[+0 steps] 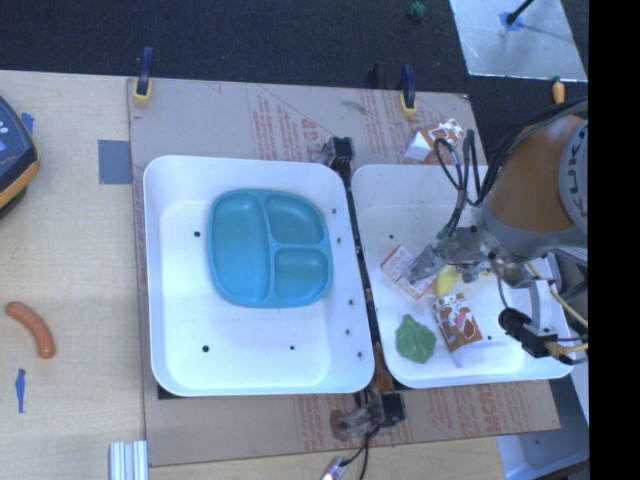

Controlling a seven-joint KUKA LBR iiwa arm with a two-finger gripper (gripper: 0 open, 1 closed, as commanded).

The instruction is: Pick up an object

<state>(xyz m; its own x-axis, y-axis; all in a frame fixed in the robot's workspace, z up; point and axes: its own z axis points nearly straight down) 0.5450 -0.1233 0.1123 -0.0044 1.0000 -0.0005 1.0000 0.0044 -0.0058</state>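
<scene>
We see 2 white bins side by side. The left bin point(160, 268) holds a blue tray point(268, 246) with 3 compartments. The arm point(530, 193) reaches into the right bin point(385, 193), and its gripper point(437, 266) hangs low over a red-and-white packet point(399, 267), next to a small yellow item point(446, 282). Nearer the front lie a brown packet point(456, 322) and a green lump point(415, 338), just apart from each other. An orange sausage point(32, 329) lies on the bench, well left of the bins.

Wooden bench point(70, 268) with cardboard sheet point(260, 118), sausage point(32, 328), two white bins point(160, 268).
</scene>
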